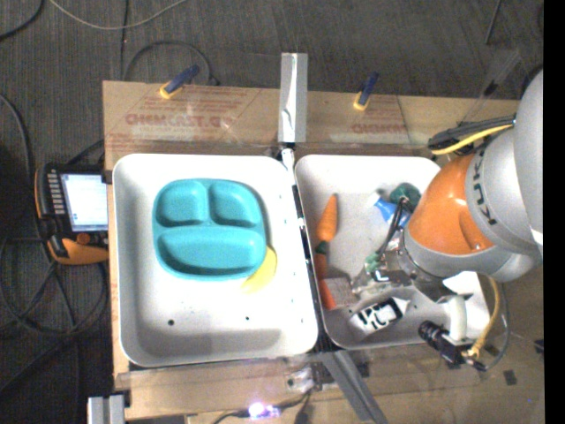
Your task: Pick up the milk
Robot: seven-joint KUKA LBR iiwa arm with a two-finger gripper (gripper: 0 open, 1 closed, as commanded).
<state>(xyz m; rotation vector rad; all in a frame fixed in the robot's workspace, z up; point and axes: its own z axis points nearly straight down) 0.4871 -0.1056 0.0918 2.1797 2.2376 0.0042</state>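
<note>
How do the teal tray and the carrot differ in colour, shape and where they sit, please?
The teal tray is broad, flat and divided into compartments; the carrot is slim, orange and tapered. The tray lies in the left bin, the carrot in the right bin, near the divider. Neither is touched by the gripper.

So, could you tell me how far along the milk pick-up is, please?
Done: the arm has reached into the right bin, with its gripper low near the front. In hand: nothing that I can confirm; I cannot make out the milk there. Left: grasping it and lifting it out.
</note>
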